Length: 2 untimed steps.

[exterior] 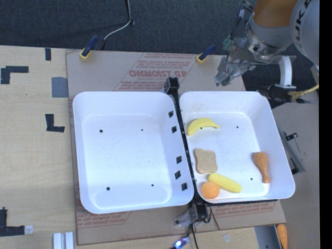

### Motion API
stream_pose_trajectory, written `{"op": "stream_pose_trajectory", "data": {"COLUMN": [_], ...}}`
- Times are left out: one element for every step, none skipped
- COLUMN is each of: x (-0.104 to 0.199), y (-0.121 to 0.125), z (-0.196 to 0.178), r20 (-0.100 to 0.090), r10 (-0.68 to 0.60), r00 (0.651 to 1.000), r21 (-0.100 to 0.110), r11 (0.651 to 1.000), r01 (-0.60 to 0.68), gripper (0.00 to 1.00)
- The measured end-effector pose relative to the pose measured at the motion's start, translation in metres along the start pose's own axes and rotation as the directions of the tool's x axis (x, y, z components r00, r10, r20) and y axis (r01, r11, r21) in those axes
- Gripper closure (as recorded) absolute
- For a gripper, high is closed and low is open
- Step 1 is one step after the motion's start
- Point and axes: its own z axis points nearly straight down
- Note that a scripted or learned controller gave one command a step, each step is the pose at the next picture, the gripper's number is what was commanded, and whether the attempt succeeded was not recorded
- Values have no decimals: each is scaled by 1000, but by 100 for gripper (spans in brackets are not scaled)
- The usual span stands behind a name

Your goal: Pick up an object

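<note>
Tool [228, 77] hovers beyond the right bin's [270, 113] far rim, holding nothing; whether it is open I cannot tell. Banana [202, 124], bread slice [206, 161], corn [224, 182], drumstick [262, 166] and orange [210, 190] lie inside. Best bet: descend squarely over the isolated banana, clear of the walls.

A robotics lab: taped bench [31, 139], clamped cardboard [150, 71], white bins [83, 139].

Arm: grey w/ orange band above wrist, enters from upper right, wrist angled down-left. Hand [226, 77]: hangs at the arm's low end, tips pointing down; nothing seen between them.
</note>
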Motion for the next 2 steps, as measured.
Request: {"op": "stream_pose_trajectory", "data": {"x": [48,93], "y": [-45,-84], "z": [-83,-156], "r20": [-3,-2], "r10": [-3,-3], "r00": [1000,1000], "r21": [-13,-12], "r11": [1000,1000], "r01": [3,3], "gripper": [100,100]}}
